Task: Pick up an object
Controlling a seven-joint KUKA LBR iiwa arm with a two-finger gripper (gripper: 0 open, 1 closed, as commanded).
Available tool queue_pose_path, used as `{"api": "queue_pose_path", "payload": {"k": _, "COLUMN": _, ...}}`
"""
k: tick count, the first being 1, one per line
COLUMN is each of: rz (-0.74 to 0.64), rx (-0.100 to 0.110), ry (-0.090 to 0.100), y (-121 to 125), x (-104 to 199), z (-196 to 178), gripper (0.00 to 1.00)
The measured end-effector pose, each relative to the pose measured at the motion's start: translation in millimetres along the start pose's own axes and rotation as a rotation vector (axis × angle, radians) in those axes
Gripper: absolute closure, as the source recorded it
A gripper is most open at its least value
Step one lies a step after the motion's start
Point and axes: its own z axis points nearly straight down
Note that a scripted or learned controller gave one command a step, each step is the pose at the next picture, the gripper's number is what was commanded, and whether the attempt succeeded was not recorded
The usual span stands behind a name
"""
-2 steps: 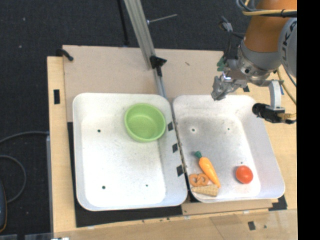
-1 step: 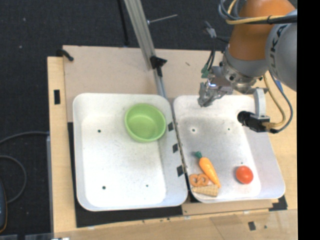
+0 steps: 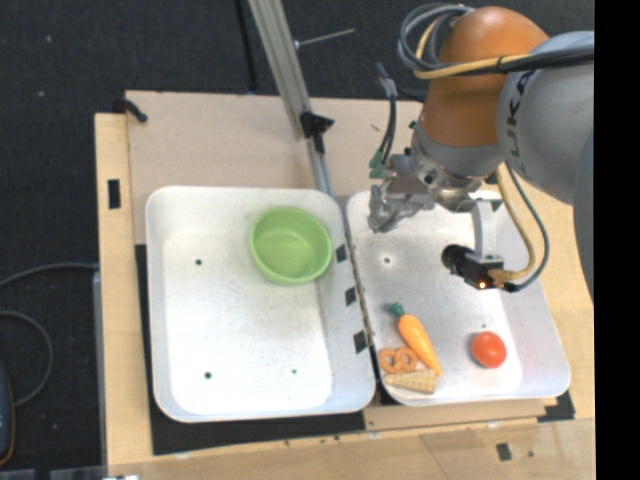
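At the near edge of the right bin, close to its near-left corner, a pretzel lies on a tan cracker or waffle piece, the two touching. A toy carrot with a green top lies just behind them, slanting toward the bin's left wall, its tip reaching the pretzel. A small red tomato sits alone to the right of these, nearer the bin's near-right corner and apart from the carrot.

Further back, in the left bin, a green bowl stands upright near the far-right corner, close to the wall shared with the other bin.

Over the far-left part of the right bin hangs the gripper, pointing down near the far-left corner. Its fingers look close together with nothing seen between them, though how far apart they stand cannot be told. It is well apart from the carrot, pretzel and tomato. A black cable fitting with a small light hangs beside it over the middle of that bin.

Above the gripper the arm rises with its orange band, coming in from the right. A metal post slants up from the far edge between the two bins.
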Motion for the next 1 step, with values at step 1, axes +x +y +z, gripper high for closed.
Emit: {"api": "queue_pose_path", "payload": {"k": 1, "rz": 0.002, "rx": -0.002, "ry": 0.001, "y": -18.0, "x": 49.2, "z": 15.8, "gripper": 1.00}}
